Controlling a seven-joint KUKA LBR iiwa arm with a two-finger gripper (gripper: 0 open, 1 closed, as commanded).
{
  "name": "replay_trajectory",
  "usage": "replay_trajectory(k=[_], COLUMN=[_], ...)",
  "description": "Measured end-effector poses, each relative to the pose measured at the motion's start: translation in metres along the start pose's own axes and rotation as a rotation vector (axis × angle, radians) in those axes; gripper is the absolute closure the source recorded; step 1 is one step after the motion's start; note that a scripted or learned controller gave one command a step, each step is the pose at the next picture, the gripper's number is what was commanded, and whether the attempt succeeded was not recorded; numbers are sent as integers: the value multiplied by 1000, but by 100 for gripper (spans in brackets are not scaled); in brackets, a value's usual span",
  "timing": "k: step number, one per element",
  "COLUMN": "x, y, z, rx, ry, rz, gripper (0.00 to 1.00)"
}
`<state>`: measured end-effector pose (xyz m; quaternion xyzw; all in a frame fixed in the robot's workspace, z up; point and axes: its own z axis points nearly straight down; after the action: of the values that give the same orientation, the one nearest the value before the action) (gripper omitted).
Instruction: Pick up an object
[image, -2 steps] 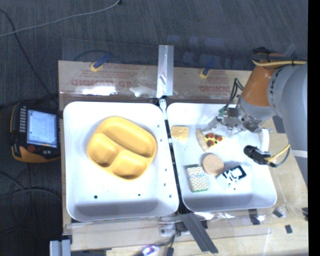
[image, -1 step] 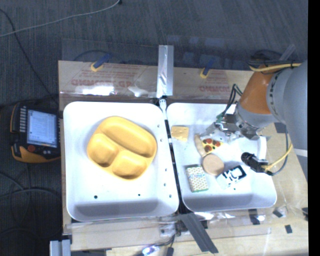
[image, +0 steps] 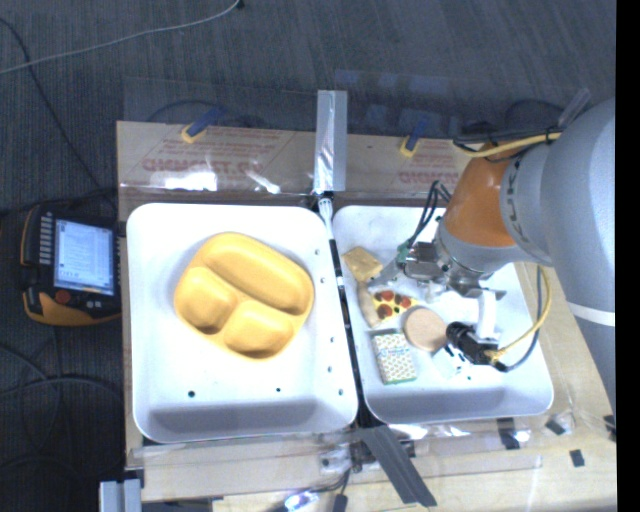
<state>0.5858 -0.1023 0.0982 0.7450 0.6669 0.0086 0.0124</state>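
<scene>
My gripper (image: 432, 270) hangs low over the middle of the right bin (image: 520, 390), under the orange-banded wrist (image: 480, 205), which hides most of it. Just left of and below it lie several small items: a yellow wedge (image: 362, 263), a flat piece with red dots (image: 388, 300), a round tan disc (image: 424, 327) and a small green-patterned box (image: 396, 357). The gripper stands above the dotted piece and the disc, and nothing shows held in it. A large yellow lumpy object (image: 243, 293) lies in the left bin (image: 160, 400).
A divider wall (image: 340, 300) separates the two bins. A black-and-white cable fitting (image: 472, 340) with a yellow cable hangs off the wrist over the right bin. A handheld pendant (image: 70, 265) lies left of the bench. The grey arm (image: 580, 200) covers the right bin's far right corner.
</scene>
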Motion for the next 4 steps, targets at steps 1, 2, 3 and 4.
replay_trajectory(k=[1, 2, 3, 4], x=[2, 4, -102, -90], y=[-4, 44, 12, 12], z=[-1, -25, -78, -38], rx=[-6, 33, 32, 33], ry=[-1, -1, 2, 3], rz=[-49, 106, -121, -127], gripper=[0, 0, 0, 0])
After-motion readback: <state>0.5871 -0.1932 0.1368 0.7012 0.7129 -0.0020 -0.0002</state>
